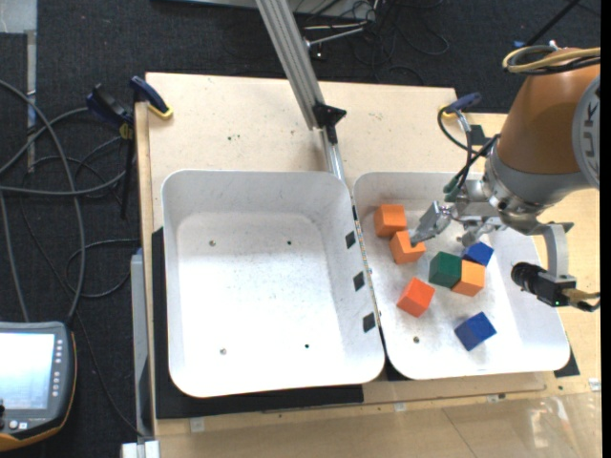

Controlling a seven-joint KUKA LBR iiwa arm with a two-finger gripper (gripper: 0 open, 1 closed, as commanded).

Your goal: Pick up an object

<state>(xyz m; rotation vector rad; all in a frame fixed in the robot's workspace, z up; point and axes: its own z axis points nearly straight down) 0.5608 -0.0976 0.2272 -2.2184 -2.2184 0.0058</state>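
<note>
Several coloured blocks lie in the right bin (535,346). Two orange blocks (389,219) (407,247) sit near its left wall. A green block (445,269) touches an orange-yellow one (468,277), and a blue block (478,253) lies just behind them. Another orange block (415,297) and a second blue block (474,330) lie nearer the front. My gripper (431,225) hangs low over the bin's back middle, its tip right beside the orange block by the wall. No block shows in its hold.
The left bin (258,284) adjoins the right one along a shared wall. A slanted metal rail (291,46) runs down to the bins' back edge. Blue clamps (143,92) grip the bench corners. A black fitting (539,282) juts from the wrist over the right bin.
</note>
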